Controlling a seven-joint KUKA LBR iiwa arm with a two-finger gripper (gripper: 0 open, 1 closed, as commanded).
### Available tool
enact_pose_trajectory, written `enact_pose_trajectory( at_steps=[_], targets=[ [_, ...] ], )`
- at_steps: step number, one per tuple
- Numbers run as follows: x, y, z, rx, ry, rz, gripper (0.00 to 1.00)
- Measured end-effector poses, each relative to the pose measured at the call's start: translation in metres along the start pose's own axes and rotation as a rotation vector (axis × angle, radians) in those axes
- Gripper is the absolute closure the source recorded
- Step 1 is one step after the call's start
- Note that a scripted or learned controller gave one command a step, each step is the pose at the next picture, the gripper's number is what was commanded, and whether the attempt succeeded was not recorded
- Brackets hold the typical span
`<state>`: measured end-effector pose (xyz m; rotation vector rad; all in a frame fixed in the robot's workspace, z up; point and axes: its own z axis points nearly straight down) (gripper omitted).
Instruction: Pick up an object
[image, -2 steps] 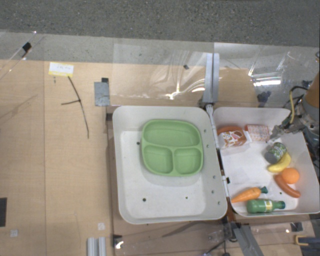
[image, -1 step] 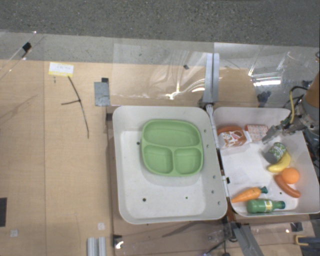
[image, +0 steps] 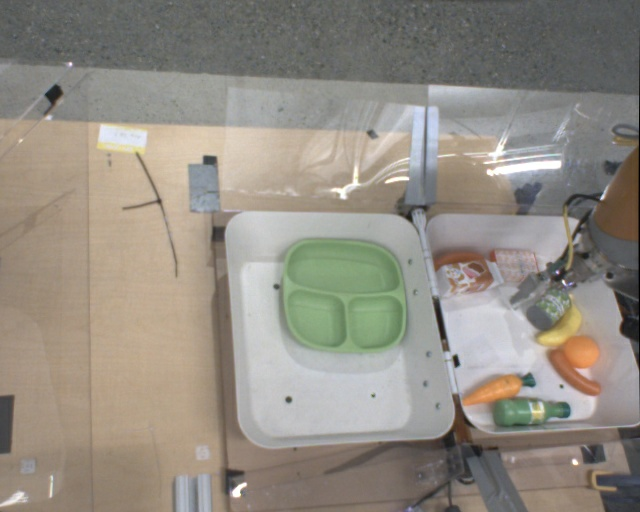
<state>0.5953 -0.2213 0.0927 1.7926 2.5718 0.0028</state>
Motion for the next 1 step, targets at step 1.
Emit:
enact_pose_trajectory(
  at_steps=[1],
  targets=[
    [-0.0028, 0.0015, -0.0141, -0.008, -0.006, 0.002, 1.00]
  ],
)
